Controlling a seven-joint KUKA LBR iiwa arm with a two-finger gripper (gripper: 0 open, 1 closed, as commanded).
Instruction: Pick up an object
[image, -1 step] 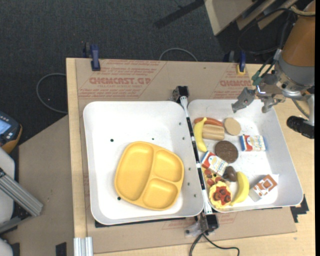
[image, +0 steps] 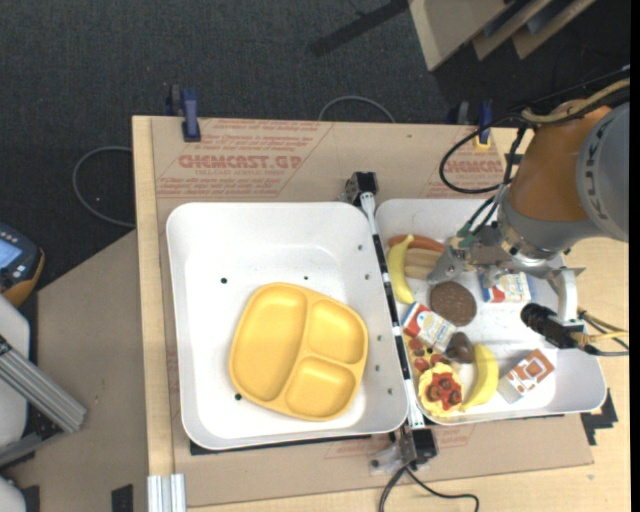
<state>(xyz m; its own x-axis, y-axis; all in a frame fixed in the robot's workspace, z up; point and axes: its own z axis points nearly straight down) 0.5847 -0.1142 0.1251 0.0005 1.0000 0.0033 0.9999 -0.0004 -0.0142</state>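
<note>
Hovering over my right bin (image: 590, 395), the gripper (image: 487, 262) sits above a brown round cookie-like disc (image: 452, 300). I cannot tell its finger state. A yellow divided plate (image: 298, 350) lies in the left bin (image: 200, 250).

Robot lab: clamped bench (image: 250, 150), cables (image: 100, 170).

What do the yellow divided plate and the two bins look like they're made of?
The yellow divided plate looks like moulded plastic: one even colour, soft sheen, rounded compartment ridges. The left bin and right bin look like thin formed white plastic, smooth with rounded corners, though coated metal can't be ruled out.
</note>
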